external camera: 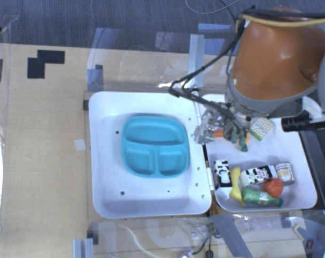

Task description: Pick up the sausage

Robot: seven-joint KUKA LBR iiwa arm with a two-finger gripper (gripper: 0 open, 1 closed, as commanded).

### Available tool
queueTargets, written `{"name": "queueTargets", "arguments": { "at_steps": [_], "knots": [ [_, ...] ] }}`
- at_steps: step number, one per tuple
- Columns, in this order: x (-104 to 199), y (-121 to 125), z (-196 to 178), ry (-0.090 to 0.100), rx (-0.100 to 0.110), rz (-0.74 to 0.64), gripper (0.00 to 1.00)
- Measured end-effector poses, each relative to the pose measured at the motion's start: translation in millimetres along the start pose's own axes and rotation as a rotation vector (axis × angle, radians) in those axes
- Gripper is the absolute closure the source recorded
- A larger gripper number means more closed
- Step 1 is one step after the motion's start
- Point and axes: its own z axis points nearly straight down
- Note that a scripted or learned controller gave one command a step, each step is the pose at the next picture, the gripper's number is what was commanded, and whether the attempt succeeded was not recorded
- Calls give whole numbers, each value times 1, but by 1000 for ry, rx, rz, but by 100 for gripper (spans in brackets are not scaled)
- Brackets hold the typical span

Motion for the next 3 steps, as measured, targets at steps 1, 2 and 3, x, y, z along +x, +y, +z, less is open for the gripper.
{"name": "queueTargets", "arguments": {
  "at_steps": [1,2,3],
  "knots": [
    [-100,22,-88,14,8,-115,100],
    [-87,117,166,21,6,-269,100],
    [-89,120,152,11,0,-270,100]
  ]
}}
